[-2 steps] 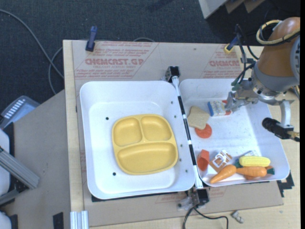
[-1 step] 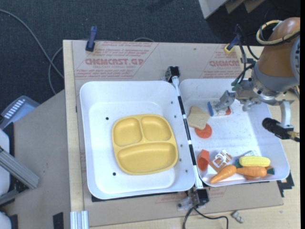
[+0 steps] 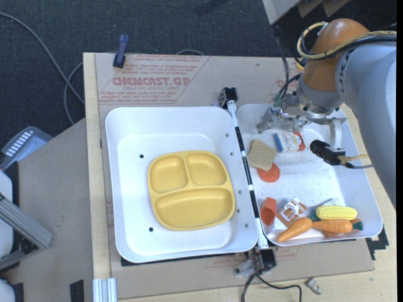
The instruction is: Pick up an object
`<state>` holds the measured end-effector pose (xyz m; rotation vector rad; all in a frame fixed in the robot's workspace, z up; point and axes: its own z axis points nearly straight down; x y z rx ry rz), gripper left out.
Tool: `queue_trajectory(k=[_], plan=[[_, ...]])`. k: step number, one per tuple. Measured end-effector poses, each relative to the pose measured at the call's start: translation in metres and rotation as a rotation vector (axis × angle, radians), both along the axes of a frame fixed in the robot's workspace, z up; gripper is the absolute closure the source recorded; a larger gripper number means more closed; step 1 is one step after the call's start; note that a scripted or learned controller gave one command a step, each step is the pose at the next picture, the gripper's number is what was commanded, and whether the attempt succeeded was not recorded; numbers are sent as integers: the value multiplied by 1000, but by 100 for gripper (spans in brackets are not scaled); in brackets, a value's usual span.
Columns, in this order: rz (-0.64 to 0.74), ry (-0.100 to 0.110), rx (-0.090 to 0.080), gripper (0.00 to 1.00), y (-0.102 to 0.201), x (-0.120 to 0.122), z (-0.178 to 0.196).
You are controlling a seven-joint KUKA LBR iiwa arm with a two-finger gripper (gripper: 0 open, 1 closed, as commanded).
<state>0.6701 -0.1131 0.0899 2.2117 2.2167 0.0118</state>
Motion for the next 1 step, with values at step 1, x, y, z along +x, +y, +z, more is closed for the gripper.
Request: queue_trajectory(k=[1], plan=[[-3, 8, 0, 0, -34, -3, 56]])
